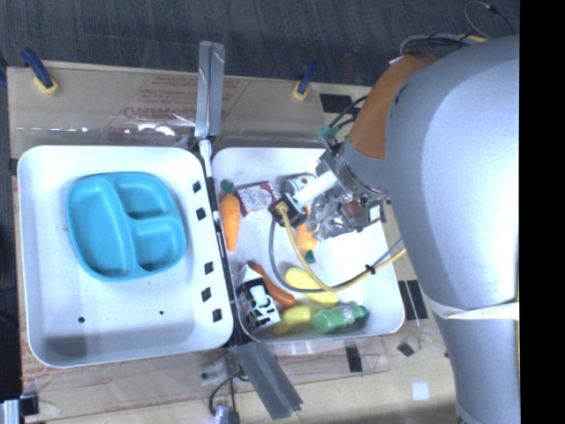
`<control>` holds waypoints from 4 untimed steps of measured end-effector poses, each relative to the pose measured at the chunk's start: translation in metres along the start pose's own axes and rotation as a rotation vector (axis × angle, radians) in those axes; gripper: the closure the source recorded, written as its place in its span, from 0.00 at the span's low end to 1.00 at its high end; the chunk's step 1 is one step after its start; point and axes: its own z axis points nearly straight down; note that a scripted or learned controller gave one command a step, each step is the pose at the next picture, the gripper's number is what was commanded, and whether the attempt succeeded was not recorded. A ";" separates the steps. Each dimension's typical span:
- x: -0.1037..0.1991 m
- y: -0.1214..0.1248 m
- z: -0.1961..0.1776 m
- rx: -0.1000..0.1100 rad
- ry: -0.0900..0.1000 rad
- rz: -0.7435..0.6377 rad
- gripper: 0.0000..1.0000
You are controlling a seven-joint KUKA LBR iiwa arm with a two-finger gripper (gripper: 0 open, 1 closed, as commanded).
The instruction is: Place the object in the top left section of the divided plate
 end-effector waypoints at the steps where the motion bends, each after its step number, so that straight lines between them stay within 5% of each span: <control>1: 0.029 0.016 -0.060 -0.007 0.006 0.146 1.00; 2: 0.051 -0.067 0.021 -0.006 0.002 0.010 1.00; 3: 0.122 -0.117 -0.064 -0.010 0.008 -0.012 1.00; 4: 0.146 -0.179 -0.007 -0.010 0.003 -0.129 1.00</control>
